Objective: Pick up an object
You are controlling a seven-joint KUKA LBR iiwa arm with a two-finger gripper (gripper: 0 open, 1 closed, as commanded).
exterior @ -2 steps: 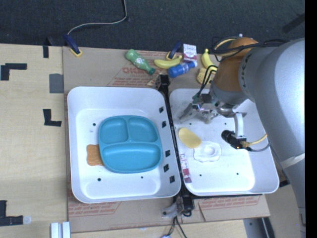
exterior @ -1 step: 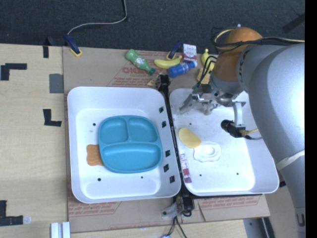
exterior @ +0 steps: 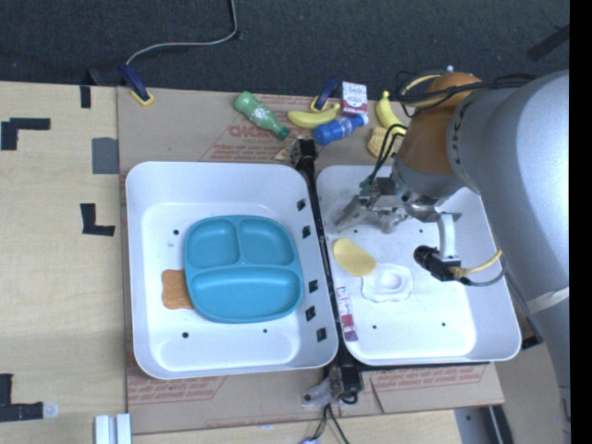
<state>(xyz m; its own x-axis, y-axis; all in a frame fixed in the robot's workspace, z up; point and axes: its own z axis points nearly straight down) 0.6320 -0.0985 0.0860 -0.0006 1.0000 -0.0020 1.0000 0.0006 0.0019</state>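
Cardboard-covered surface (exterior: 185, 146), right white bin (exterior: 481, 340): gripper (exterior: 375, 206) low, fingers' state indeterminable; small yellow oval piece (exterior: 353, 256) probably light, slippery—grip across its narrow width.

L bin (exterior: 148, 248): blue divided plate (exterior: 244, 268) | R bin (exterior: 481, 331): gripper (exterior: 365, 213) low, nr yellow piece (exterior: 353, 256), white piece (exterior: 387, 284)

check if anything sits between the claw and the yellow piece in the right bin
Nothing visible does. The claw hangs over bare floor of the right bin, and the yellow piece lies just below it in the view, with the white piece off to its far side.
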